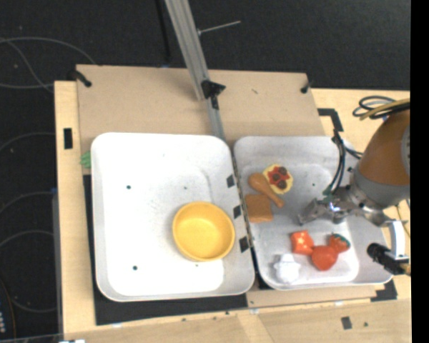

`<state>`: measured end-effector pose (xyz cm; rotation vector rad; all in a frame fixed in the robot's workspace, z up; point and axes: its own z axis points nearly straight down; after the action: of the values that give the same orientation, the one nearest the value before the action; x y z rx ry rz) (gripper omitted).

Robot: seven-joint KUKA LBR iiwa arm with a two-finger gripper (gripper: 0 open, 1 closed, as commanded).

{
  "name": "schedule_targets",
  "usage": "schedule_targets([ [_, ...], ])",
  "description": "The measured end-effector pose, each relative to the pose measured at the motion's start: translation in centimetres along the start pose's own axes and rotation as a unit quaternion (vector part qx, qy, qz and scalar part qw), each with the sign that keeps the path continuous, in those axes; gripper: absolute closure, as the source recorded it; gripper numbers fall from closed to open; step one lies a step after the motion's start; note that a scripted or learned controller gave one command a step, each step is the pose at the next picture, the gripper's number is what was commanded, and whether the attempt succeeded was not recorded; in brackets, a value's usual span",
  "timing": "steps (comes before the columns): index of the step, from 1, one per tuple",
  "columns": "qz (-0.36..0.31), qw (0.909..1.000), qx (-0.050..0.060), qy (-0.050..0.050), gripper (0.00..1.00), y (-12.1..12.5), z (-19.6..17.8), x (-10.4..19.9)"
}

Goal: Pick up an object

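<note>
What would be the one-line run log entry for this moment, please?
arm: over right bin | gripper: above bin floor, nothing visibly held | nearest: orange-red block, tomato | left bin: yellow bowl

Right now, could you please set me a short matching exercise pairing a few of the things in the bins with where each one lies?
Things:
1. yellow bowl
2. white lump
3. small tart
4. hand

Places:
A. right bin, far part
B. left bin, near right part
C. over the right bin's middle
D. right bin, near edge

Pairs: 1-B, 2-D, 3-A, 4-C
</note>
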<state>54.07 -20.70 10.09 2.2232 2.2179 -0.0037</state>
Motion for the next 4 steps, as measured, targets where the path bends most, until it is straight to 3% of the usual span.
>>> schedule_targets([
  [1,0.002,1.0,-0.002,0.0,1.0,0.1,-1.1,-0.1],
  [3,-0.003,1.0,-0.004,0.0,1.0,0.6,-12.9,0.1],
  [4,-0.005,1.0,-0.003,0.002,1.0,1.2,-14.0,4.9],
])
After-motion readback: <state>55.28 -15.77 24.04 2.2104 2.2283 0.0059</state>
